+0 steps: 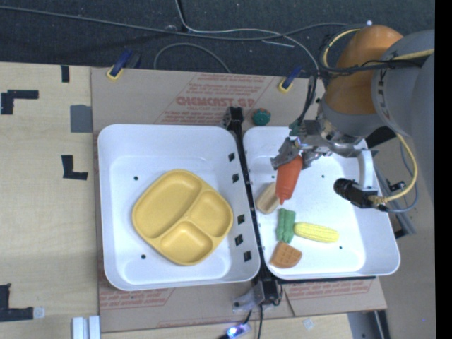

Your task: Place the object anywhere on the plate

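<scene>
1. Yellow plastic, three compartments: that is the plate [182,216] you are aiming for, lying in the left bin [116,150], well apart from everything in the right one.
2. Move right to the right bin [374,249]: a tan piece [267,200] lies by the divider, with a green piece [285,224], a corn cob [316,232] and an orange wedge [285,256] below it.
3. Your object looks to be the carrot [287,179], hanging tip-down in the right bin's upper left.
4. Judge it light, rigid and smooth-skinned, so it may slip; the thick upper end is the safest hold.
5. Look at the gripper [295,154]: its fingers appear narrowly parted and clamped on the carrot's top end, touching nothing else.
</scene>
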Robot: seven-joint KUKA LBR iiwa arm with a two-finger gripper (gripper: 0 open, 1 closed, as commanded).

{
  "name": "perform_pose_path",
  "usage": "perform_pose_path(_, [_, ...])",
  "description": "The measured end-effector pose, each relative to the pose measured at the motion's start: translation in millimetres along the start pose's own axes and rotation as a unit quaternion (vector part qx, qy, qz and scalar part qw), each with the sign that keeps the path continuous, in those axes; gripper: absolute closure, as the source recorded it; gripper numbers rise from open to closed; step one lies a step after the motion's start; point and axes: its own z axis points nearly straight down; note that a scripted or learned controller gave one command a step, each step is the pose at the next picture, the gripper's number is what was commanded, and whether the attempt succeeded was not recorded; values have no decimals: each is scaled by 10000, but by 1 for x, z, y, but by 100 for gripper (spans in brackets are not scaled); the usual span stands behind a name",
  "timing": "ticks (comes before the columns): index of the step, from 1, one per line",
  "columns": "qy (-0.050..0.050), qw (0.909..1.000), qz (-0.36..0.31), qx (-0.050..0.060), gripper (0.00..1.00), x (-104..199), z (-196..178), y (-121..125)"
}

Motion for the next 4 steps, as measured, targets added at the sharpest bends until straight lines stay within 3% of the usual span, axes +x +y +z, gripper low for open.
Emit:
perform_pose_path(2, [-2,10000,3,12,100,96,6,-19])
perform_pose_path(3, [-2,10000,3,0,100,142,-9,-26])
perform_pose_path(4, [-3,10000,-4,6,100,196,-6,-20])
